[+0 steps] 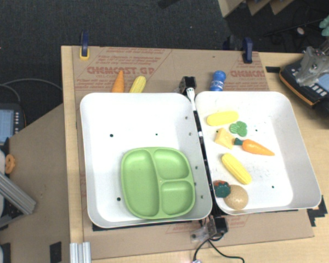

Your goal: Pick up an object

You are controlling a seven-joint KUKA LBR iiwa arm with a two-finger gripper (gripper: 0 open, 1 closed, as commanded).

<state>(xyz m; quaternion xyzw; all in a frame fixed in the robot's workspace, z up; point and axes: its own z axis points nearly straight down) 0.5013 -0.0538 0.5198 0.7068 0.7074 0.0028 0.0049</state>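
Note:
The right bin (296, 141) holds several toy foods. A yellow oblong piece (221, 118) lies near its back. Just in front of it are a pale cheese wedge (225, 138) and a green broccoli piece (239, 129), which touch each other. An orange carrot (256, 147) points right, in the bin's middle. A yellow corn cob (236, 169) lies at a slant below it. At the front left corner a tan round piece (237, 197) sits against a small red and teal piece (222, 189).
The left bin (98, 147) holds a green three-part plate (158, 182). Behind the bins on the board lie an orange piece (118, 82), a yellow piece (137, 84), a black clip (187, 84) and a blue bottle (218, 81). Grey equipment (315, 70) stands at the far right.

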